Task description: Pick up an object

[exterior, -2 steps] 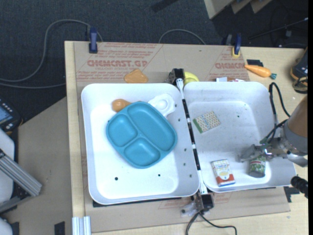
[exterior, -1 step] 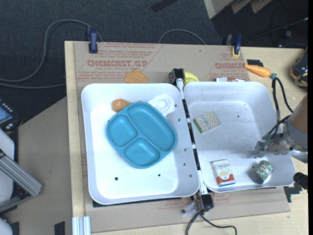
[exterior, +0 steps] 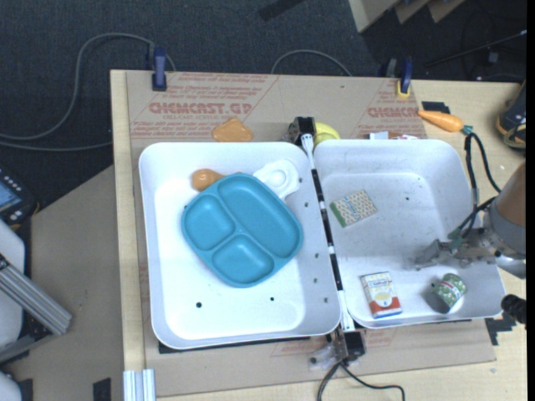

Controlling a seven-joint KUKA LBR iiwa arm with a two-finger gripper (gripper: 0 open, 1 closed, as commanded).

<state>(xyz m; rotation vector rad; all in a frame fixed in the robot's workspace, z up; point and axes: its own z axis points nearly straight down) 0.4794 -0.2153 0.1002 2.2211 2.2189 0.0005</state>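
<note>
My gripper (exterior: 445,253) hangs low over the right bin (exterior: 393,174), near its right wall, with the grey arm coming in from the right edge. Just below it lies a small round green-and-white object (exterior: 448,293), apart from the gripper. A small white and red box (exterior: 380,295) rests near the bin's front edge. A green patterned card (exterior: 353,208) lies flat in the bin's middle left. Nothing shows in the gripper's grasp.
The left bin (exterior: 167,307) holds a blue divided plate (exterior: 242,228), an orange piece (exterior: 205,178) and a white cup (exterior: 277,176). Behind the bins on the board lie an orange lump (exterior: 231,130), a yellow item (exterior: 323,132) and a carrot-like piece (exterior: 441,121).
</note>
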